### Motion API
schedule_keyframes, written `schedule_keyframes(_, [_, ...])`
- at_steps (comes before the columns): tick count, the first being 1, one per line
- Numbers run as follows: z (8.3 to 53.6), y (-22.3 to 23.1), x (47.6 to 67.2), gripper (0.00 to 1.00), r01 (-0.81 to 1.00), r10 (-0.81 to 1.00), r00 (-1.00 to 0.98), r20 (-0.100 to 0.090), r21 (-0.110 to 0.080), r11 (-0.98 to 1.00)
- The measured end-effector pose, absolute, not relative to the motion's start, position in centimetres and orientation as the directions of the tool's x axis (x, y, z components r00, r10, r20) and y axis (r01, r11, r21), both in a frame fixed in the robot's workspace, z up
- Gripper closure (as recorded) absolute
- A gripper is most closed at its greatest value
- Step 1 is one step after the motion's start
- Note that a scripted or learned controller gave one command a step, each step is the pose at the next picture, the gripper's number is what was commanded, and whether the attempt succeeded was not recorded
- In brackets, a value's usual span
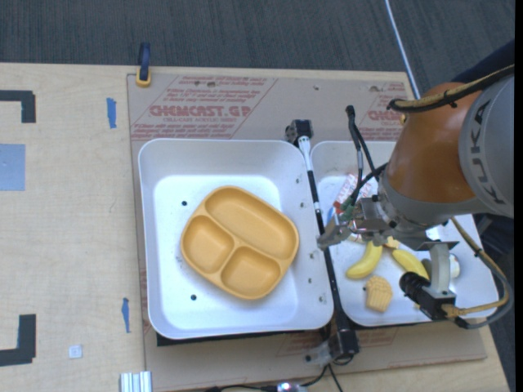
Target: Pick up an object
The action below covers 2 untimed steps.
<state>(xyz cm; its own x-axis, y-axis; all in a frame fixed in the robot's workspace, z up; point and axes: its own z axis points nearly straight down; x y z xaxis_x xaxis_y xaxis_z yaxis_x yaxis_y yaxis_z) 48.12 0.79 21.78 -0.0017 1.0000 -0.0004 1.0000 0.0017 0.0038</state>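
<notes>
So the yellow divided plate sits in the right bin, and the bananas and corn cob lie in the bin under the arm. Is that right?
Not quite. The camera view shows the yellow divided plate in the left bin, not the right one. The bananas and corn cob do lie in the right bin, under the arm.

Right bin (347, 305) holds the loose items: a yellow banana (365, 260) lying on a slant near the bin's middle, a second yellow banana-like piece (408, 260) just beside it, angled the other way. A small pale-yellow corn cob piece (377, 293) lies just below them. Left bin (155, 219): orange three-compartment plate (239, 242), flat, upright, roughly centred.
</notes>
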Motion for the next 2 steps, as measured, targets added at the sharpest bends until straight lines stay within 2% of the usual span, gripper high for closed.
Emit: schedule_keyframes(2, [21.78,0.79,48.12,0.0,1.0,1.0,-0.002,0.0,0.004,0.002])
